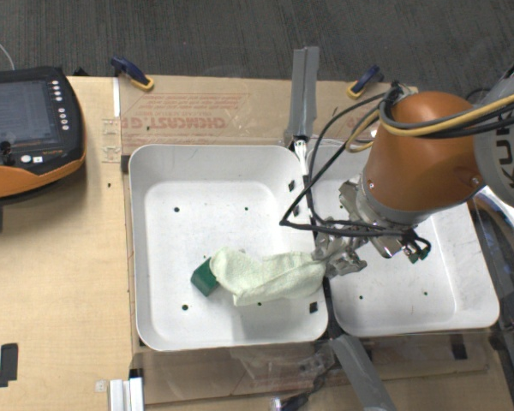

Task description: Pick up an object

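A pale green-white cloth (261,278) lies in the front part of the left bin (139,229), stretched out to the right. Its left end rests against a small green block (204,279). The cloth's right end rises to the divider between the bins, where it sits between the fingers of my gripper (332,264). The gripper hangs below the orange wrist band (420,152), just over the left edge of the right bin (450,302). Cables and the wrist hide part of the fingers.
A teach pendant (26,131) sits on the bench at far left. Clamps (133,71) (364,80) hold the cardboard at the back. A grey post (304,92) stands behind the bins' shared edge.
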{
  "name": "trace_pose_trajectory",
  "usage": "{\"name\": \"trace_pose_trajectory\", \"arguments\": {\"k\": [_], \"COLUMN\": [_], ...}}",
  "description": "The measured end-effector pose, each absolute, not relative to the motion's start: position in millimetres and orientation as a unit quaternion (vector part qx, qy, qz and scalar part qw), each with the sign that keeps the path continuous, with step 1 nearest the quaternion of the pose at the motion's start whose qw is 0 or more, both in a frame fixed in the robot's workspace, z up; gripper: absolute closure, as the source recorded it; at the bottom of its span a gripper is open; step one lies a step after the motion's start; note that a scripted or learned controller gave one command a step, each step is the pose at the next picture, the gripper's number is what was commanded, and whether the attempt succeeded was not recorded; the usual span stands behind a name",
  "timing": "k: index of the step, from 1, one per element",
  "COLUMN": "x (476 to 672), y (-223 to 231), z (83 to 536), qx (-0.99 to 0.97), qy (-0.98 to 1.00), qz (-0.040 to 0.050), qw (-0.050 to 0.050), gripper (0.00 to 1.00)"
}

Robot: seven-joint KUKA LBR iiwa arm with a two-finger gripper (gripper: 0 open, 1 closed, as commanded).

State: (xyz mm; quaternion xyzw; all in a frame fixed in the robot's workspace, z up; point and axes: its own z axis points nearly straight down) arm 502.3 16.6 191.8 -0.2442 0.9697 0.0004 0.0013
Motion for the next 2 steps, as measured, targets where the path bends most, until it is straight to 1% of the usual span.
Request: {"name": "trace_pose_trajectory", "arguments": {"k": [1,2], "x": [494.3,503.1], "y": [122.1,80.8], "z": [97.6,191.8], "qx": [-0.327,-0.304], "qy": [0.945,0.953], "qz": [0.0002,0.0004], "qw": [0.005,0.000], "gripper": [1.00,1.00]}}
